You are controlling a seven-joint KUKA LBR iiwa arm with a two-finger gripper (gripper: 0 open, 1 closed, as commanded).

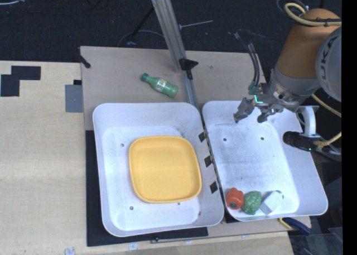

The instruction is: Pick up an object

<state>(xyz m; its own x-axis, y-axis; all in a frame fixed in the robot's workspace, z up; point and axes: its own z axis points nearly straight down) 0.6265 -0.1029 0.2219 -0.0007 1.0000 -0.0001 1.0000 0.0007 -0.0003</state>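
Claw (pixel 252 112) hung released, nothing gripped, at far end of right shallow white plastic bin (pixel 301 189). Advise: descend square over red-orange pepper-shaped toy (pixel 235 198) in bin's near corner, w/ wall clearance.

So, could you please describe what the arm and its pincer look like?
The arm is grey with a broad orange band above the wrist. Yellowish and dark cables loop beside it. Its pincer is dark grey metal with two short fingers and a small teal light at the base.
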